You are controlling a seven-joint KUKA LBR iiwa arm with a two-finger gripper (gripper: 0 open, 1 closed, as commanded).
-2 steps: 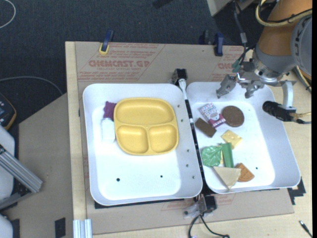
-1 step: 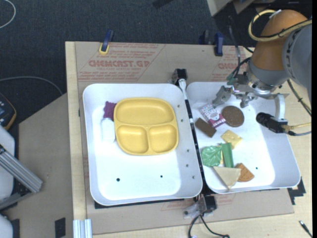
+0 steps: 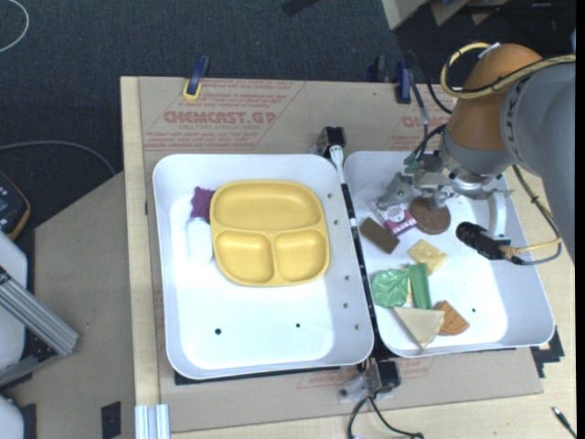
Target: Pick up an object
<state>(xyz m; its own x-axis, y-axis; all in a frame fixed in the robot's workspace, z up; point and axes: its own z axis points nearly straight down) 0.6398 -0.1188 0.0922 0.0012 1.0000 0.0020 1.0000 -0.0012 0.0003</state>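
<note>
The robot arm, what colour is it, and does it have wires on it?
The arm is mostly grey and rounded, with a shiny orange band above the wrist. A thin yellowish cable loops beside the orange part. Lower down, the gripper is pale grey metal, with a black piece sticking out to one side.

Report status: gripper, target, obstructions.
Gripper low in right bin, fingers unclear. Nothing seen held. Brown block, yellow piece and green stick crowd close below it.
</note>
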